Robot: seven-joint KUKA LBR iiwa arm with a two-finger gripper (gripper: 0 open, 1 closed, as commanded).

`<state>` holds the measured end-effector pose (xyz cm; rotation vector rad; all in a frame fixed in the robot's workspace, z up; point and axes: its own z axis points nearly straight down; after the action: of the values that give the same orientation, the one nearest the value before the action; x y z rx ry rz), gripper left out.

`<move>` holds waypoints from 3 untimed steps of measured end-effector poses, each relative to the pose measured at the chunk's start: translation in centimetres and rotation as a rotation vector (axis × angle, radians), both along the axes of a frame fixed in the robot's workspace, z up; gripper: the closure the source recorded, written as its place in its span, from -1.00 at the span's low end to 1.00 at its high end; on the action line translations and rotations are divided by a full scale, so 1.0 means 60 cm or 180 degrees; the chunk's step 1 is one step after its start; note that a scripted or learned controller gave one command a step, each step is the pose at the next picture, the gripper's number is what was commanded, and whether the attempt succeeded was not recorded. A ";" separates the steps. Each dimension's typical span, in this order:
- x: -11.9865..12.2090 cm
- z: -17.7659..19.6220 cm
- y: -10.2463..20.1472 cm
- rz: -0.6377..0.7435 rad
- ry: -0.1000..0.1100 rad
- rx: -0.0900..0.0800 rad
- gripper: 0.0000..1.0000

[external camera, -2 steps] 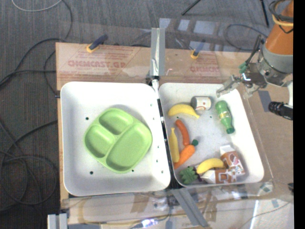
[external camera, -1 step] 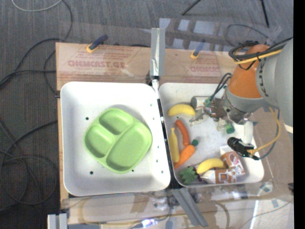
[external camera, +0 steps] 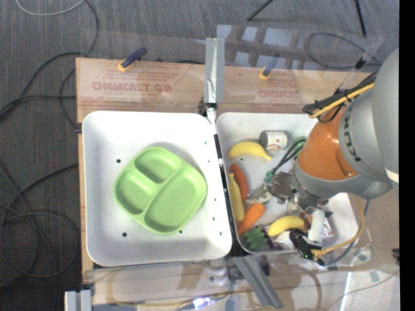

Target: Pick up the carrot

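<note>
Just beside the gripper (external camera: 275, 188), whose grip state cannot be told, the carrot (external camera: 251, 214) lies flat and ungrasped, probably light, stiff and slick; take hold across the orange mid-body, clear of the softer green top.

Right bin (external camera: 249, 127): the arm (external camera: 331, 154), itself cut off by the picture's right edge, hides its right wall and far-right corner. The wrist covers one end of the near banana (external camera: 288, 224). The dark green item (external camera: 256, 238) at the near wall is too blurred to name.
</note>
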<state>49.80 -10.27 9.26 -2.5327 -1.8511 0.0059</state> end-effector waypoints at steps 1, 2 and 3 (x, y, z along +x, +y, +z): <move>0.000 0.014 -0.001 -0.0001 0.0002 -0.0003 1.00; -0.016 -0.003 0.005 -0.0092 -0.0071 -0.0027 1.00; -0.015 -0.002 0.001 0.0751 -0.0077 -0.0043 1.00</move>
<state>48.87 -10.23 9.13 -2.3160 -2.1539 -0.0114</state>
